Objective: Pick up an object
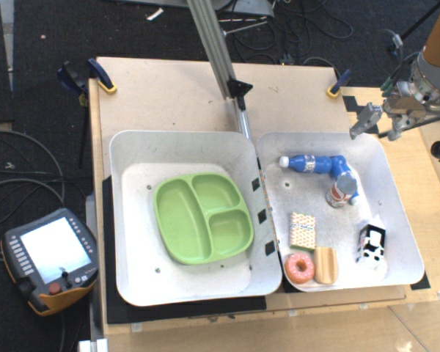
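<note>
Hovering beyond the far right corner of the shallow white right-hand bin (396,196): the grey two-finger gripper (385,123), fingers spread apart, gripping nothing, looking parked clear of the bin so that everything inside is staying open to the camera.

Lying loose inside that bin, all candidates for picking: a blue plastic bottle with a white cap (313,164) along the far side; a small blue-and-red can-like thing (342,189) just beside the bottle's blue end; a checked cream wafer block (303,229) nearer the middle; a pink frosted toy doughnut (300,268) and a tan bread-like piece (325,264) touching side by side at the near edge; a black-and-white toy cow (371,246) toward the near right side.

Sitting left of that bin, in the other white bin (132,196): a green three-compartment plastic plate (203,218), probably serving as a drop place.

Judging progress: barely beginning, no descent under way.
</note>
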Motion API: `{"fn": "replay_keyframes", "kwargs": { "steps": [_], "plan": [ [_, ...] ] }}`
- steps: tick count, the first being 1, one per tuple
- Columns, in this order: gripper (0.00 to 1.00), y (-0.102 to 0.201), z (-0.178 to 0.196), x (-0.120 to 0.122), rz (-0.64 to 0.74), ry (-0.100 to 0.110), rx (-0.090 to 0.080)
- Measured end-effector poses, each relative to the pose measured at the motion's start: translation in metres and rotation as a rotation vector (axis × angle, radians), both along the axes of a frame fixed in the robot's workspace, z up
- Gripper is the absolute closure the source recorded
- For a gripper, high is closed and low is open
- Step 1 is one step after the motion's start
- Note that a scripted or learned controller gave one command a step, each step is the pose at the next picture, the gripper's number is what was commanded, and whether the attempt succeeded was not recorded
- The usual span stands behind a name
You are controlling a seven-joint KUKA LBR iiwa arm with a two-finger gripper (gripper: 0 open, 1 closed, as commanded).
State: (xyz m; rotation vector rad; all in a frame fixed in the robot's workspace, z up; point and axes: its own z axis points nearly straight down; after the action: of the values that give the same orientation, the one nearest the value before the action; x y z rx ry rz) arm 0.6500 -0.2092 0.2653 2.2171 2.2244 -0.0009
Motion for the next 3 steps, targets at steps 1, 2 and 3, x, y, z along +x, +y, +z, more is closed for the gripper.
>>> {"fn": "replay_keyframes", "kwargs": {
  "steps": [1, 2, 3],
  "plan": [
    [0.0, 0.0, 0.0, 0.0, 0.0, 0.0, -0.001],
    [0.0, 0.001, -0.043, -0.001, -0.002, 0.004, 0.001],
    [0.0, 0.003, -0.099, 0.009, 0.001, 0.005, 0.001]
  ]
}}
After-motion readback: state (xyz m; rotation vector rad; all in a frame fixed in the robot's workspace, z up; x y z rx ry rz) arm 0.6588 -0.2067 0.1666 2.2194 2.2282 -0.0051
